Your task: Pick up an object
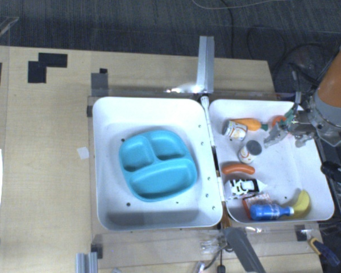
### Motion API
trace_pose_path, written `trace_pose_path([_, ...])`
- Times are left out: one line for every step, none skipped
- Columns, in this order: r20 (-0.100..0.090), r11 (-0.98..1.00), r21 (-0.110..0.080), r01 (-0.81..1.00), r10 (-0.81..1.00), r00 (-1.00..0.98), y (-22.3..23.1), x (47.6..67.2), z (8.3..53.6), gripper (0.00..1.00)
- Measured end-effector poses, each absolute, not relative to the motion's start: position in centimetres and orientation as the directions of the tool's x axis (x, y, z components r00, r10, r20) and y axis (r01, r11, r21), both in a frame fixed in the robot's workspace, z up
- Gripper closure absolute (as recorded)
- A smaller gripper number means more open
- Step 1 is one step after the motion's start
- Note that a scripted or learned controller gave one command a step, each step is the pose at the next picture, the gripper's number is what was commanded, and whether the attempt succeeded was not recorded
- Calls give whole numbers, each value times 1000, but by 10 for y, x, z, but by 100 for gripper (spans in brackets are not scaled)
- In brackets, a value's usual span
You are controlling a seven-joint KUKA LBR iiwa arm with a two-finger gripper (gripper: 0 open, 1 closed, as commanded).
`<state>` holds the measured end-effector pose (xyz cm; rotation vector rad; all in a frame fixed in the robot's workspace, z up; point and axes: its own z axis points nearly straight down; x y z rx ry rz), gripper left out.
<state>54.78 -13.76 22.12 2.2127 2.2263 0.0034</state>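
Bench, bins and a blue plate

A blue sectioned plate (157, 165) lies in the left white bin (111, 209), turned at a slight angle. The right white bin (328, 209) sits just beside it, their rims touching, on a pale wooden bench (40, 169). Black markers (45, 66) dot the bench's far left; a thin cable (227, 4) crosses the dark floor behind.

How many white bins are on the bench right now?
2. The left bin holds a blue divided tray. The right bin holds small items, with the hand over its far right part.
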Motion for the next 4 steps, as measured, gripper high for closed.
trace_pose_path([-3, 137, 13, 990, 991, -137, -112, 613, 89, 0])
trace_pose_path([2, -134, 14, 991, 991, 134, -97, 560, 90, 0])
trace_pose_path([3, -133, 19, 991, 991, 133, -95, 562, 101, 100])
trace_pose_path([4, -132, 22, 991, 991, 132, -94, 564, 112, 100])
